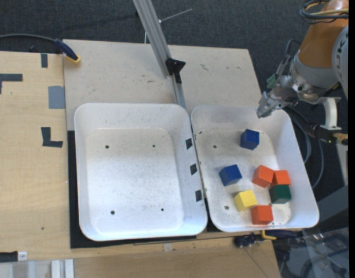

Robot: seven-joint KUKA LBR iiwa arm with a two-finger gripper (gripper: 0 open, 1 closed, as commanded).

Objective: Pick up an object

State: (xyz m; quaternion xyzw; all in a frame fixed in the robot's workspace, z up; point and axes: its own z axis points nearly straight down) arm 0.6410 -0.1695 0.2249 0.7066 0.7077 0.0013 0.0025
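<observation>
The right white bin (223, 118) holds several small cubes: a blue one (250, 139) near its back, another blue one (230, 174) in the middle, a yellow one (245, 200), an orange one (263, 176), a second orange one (281, 178), a dark green one (280, 194) and a third orange one (262, 214) at the front. My gripper (266, 108) hangs over the bin's back right rim, up and right of the nearer blue cube, with nothing seen in it.
The left white bin (131, 172) stands beside the right one. A slanted metal pole (156, 30) crosses the back of the bench. Cables (314, 138) run along the right bin's outer side.
</observation>
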